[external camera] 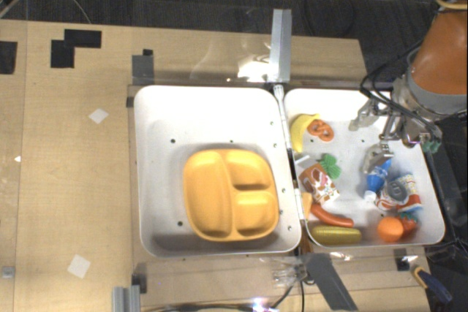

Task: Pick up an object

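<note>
The right bin (344, 100) holds several small toys. Among them are a blue bottle-like piece (376, 179), an orange ball (391, 229), a red sausage (330, 215), a yellow-green pickle shape (336, 234), a brown and white packet (319, 183), a green piece (330, 164), a yellow banana (299, 131) and an orange pretzel (320, 130). My gripper (379, 154) hangs low over the bin's right half. Its tip sits just above the top of the blue piece. Nothing is visibly lifted.
A yellow divided plate (230, 193) lies in the left bin (161, 128). A grey, blue and red toy (399, 193) lies beside the blue piece. A metal post (281, 47) stands at the back between the bins. Cables trail off the arm (439, 62).
</note>
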`<state>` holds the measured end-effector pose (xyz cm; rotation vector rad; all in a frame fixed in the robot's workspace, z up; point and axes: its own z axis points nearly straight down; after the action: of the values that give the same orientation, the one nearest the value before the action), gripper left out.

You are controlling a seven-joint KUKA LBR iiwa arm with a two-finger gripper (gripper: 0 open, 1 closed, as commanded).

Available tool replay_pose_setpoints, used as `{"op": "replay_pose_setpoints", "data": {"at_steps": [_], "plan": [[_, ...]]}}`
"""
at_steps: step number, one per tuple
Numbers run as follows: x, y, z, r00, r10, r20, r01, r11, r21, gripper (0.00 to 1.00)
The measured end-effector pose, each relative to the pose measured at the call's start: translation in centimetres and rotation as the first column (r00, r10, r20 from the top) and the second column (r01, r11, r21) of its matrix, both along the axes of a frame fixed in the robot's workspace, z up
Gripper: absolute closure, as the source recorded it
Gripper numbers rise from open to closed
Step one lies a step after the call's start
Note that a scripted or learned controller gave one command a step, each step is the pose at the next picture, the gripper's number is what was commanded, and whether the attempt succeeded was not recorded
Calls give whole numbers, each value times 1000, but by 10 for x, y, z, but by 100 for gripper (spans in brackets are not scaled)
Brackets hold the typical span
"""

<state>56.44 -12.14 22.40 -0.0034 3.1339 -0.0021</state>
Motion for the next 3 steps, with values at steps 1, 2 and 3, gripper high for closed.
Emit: {"op": "replay_pose_setpoints", "data": {"at_steps": [1, 2, 3], "plan": [[13, 10, -106, 936, -352, 12, 352, 936, 4, 0], [44, 14, -115, 860, -509, 33, 509, 861, 3, 0], [78, 4, -118, 437, -900, 15, 899, 437, 26, 0]]}}
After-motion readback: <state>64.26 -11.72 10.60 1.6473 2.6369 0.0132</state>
